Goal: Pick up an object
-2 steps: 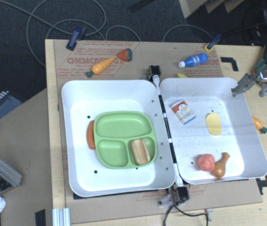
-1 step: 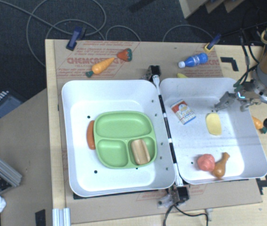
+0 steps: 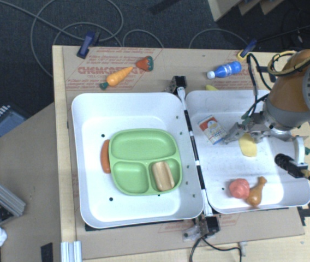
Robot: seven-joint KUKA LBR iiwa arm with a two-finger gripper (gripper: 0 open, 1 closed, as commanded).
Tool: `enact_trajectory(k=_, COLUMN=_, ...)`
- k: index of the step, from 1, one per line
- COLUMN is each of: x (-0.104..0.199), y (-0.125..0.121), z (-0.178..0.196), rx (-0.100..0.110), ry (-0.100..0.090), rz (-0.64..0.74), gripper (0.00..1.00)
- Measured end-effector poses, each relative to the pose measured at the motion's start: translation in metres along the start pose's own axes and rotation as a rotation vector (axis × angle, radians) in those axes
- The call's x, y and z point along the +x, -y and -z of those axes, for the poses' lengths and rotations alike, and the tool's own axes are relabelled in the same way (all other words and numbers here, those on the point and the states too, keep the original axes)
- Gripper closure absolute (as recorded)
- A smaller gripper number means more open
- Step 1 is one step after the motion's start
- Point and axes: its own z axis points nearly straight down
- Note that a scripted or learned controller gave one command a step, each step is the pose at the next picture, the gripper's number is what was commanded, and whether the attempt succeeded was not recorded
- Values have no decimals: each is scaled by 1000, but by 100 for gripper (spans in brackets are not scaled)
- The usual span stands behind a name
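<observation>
The right bin [image 3: 286,198] holds a small white, red and blue carton [image 3: 212,129] at its upper left. A yellow lump [image 3: 248,147] lies near the middle, with a pink lump [image 3: 239,188] and a brown drumstick [image 3: 256,191] toward the front. My gripper [image 3: 241,133] hangs low over the bin between the carton and the yellow lump, just above and left of the lump. The grey arm with its orange band [image 3: 294,86] comes in from the right. Nothing is visibly held.
The left bin [image 3: 89,146] carries a green divided tray [image 3: 138,146] with a tan bun [image 3: 163,175] in one compartment and an orange sausage [image 3: 106,156] beside it. A carrot [image 3: 118,76] and a blue bottle [image 3: 225,70] lie on the cardboard behind the bins.
</observation>
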Motion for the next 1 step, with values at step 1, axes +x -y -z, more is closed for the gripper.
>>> enact_trajectory(k=1, x=-1, y=-1, z=11, rx=-4, ry=2, rz=-1, gripper=100)
